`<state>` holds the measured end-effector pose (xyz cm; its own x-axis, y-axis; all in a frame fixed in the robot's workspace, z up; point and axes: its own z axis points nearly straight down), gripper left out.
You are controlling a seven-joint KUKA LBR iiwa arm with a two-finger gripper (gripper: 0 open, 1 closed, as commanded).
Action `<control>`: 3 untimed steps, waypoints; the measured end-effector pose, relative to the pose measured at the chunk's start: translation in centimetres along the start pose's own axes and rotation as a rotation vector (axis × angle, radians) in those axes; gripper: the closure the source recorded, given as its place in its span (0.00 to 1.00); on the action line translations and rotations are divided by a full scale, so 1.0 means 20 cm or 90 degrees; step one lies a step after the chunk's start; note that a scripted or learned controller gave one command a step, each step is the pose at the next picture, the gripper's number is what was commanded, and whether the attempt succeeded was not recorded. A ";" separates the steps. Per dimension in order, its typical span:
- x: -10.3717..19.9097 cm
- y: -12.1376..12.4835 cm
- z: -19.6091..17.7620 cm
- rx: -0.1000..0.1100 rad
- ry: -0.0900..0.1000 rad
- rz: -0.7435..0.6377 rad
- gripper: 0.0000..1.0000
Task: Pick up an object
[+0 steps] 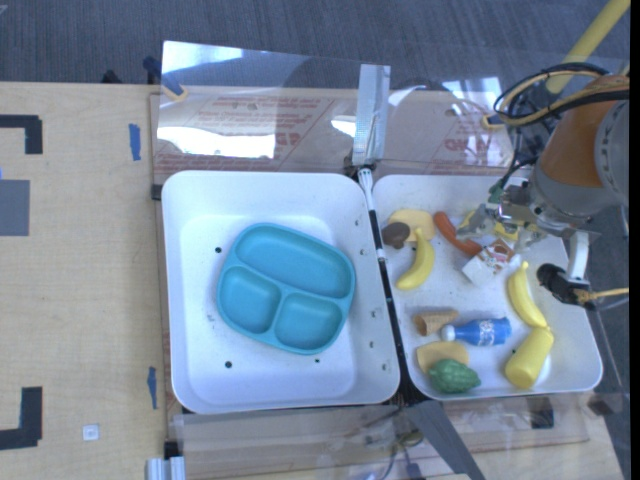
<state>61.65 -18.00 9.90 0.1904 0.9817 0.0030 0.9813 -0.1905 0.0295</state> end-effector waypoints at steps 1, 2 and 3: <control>0.14 0.02 0.06 0.014 -0.002 -0.040 0.00; 0.14 0.02 0.01 0.013 -0.003 -0.041 1.00; 0.14 0.02 0.01 0.013 -0.003 -0.041 0.00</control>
